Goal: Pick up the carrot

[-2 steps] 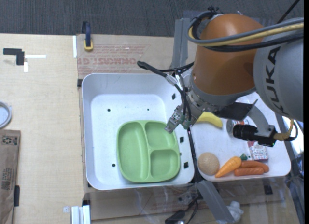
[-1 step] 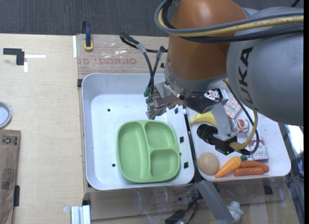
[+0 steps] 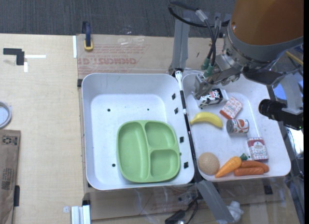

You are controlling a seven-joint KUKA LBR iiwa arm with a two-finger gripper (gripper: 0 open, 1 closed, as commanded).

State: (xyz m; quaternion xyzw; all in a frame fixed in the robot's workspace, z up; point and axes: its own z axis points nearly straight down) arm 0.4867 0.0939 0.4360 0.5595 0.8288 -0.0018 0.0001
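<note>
Orange carrot lies far below your pincer, which hovers by the carton; whether it's spread, you cannot tell.

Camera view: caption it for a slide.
Gripper hovers at the right bin's far end; carrot lies at the near end.

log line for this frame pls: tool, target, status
tool: over far end of right bin, above black-and-white carton | carrot: near edge of right bin, beside egg, untouched | status: not yet picked
</note>
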